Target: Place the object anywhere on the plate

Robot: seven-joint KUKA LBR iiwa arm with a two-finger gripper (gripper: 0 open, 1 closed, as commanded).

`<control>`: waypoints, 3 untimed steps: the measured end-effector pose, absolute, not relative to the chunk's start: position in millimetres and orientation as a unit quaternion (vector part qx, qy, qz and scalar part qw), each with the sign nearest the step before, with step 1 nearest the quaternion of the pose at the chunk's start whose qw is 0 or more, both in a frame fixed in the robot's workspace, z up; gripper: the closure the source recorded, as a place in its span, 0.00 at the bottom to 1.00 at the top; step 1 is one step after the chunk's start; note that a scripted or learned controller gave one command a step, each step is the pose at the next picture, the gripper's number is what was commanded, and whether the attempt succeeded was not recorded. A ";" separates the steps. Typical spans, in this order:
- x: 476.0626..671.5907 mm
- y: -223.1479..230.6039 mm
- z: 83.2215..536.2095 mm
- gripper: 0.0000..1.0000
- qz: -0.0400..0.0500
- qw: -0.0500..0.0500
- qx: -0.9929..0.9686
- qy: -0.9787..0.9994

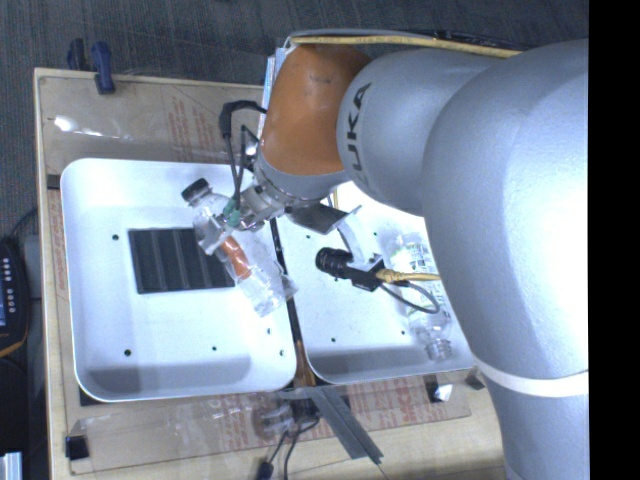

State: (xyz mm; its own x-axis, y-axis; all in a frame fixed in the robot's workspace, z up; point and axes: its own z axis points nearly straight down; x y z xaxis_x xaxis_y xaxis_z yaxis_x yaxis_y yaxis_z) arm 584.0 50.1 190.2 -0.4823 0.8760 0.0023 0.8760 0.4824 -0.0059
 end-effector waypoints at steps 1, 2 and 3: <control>629.7 51.3 255.6 1.00 0.001 0.000 -0.403 -0.915; 614.5 79.3 190.9 1.00 0.001 0.002 -0.315 -0.949; 614.9 79.1 191.7 0.00 0.001 0.001 -0.315 -0.949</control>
